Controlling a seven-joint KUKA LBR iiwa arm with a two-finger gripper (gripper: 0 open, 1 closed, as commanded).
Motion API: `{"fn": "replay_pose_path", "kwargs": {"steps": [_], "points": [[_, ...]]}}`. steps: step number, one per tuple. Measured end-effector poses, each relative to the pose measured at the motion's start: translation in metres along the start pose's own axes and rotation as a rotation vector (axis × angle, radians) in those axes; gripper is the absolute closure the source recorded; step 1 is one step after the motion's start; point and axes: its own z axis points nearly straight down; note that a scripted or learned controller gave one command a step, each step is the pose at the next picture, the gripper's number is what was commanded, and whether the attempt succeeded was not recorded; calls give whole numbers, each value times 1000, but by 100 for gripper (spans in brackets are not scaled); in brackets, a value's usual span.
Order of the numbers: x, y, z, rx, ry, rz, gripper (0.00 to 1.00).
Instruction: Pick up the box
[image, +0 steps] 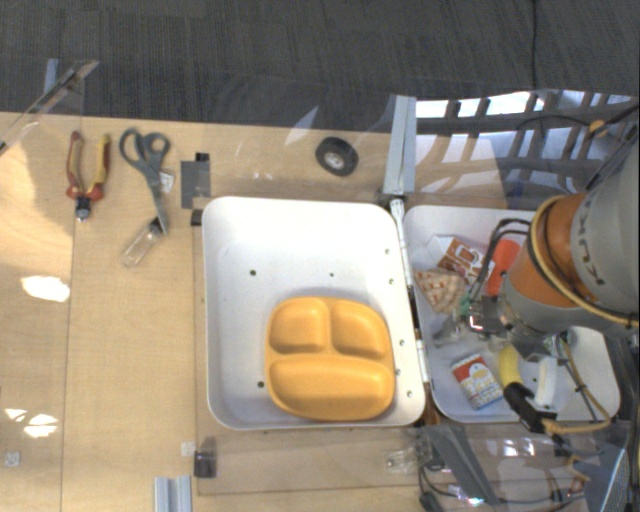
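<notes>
A small red, white and blue box (477, 381) lies flat near the front edge of the right bin (432, 398). The grey arm with its orange band reaches in from the right over that bin. Its gripper (476, 312) hangs just behind the box, low over the bin's middle, among crinkled packets. The wrist hides the fingers. Nothing is seen held.
A brown and white snack packet (459, 258), a clear bag of snacks (440, 291) and a red item (503, 250) crowd the back of the right bin. A yellow sectioned tray (330, 357) lies in the left bin (250, 250). Scissors (150, 165), pliers (86, 170) and a tape roll (337, 155) rest on the bench.
</notes>
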Motion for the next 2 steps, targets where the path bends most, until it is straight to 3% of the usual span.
{"fn": "replay_pose_path", "kwargs": {"steps": [1, 2], "points": [[14, 49, 1, 1, -1, -179, 0], [-28, -6, -2, 11, 1, -177, 0]]}}
